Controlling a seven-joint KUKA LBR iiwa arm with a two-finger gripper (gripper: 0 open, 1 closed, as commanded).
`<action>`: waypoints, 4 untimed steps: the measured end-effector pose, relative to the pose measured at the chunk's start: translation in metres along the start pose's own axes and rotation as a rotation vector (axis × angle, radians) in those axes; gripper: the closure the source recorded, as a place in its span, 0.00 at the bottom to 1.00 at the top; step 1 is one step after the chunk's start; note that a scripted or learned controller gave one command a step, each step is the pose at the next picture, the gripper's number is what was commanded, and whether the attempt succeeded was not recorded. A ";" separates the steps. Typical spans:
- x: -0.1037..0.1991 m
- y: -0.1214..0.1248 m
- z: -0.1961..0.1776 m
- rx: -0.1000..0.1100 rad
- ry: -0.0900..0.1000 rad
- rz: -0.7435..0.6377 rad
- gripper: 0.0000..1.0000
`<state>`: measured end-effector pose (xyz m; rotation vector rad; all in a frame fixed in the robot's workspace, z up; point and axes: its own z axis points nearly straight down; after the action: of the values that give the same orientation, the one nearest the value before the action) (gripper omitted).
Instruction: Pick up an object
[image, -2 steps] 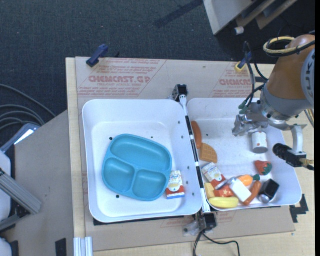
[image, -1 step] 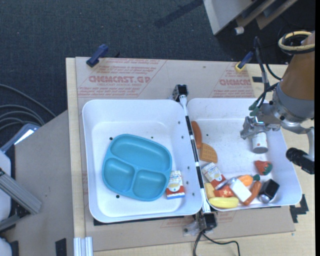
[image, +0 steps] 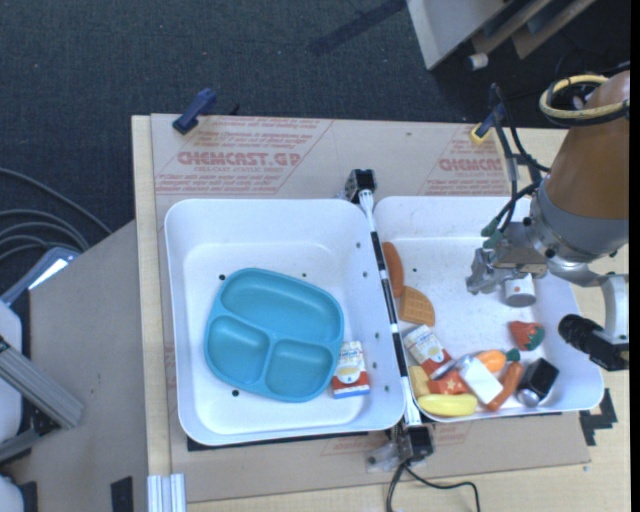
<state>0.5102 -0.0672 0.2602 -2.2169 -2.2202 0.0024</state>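
Note:
My gripper (image: 499, 285) hangs over the middle of the right bin (image: 450, 225), above bare bin floor. Its two fingers stand apart, so it is open with nothing between them. Toy food lies along the bin's near side: a yellow banana (image: 447, 405), an orange (image: 491, 360), a white box (image: 483, 381), a carrot (image: 511, 381), a red piece (image: 525, 333) and a black item (image: 540, 380). A sausage (image: 393, 268), a bread slice (image: 417, 306) and a small packet (image: 425, 345) lie by the left wall.
The left bin (image: 190, 300) holds a blue divided plate (image: 273, 333) and a small carton (image: 350, 365) by its right wall. A black clamp (image: 360, 184) sits at the far end of the ridge between the bins. Cables run down to the arm's wrist.

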 end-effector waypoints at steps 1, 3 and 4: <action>0.001 -0.031 -0.009 0.000 0.000 0.002 1.00; -0.012 -0.022 0.004 -0.005 -0.003 0.002 1.00; -0.012 -0.022 0.004 -0.005 -0.003 0.002 0.00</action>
<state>0.4887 -0.0787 0.2566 -2.2226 -2.2218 0.0003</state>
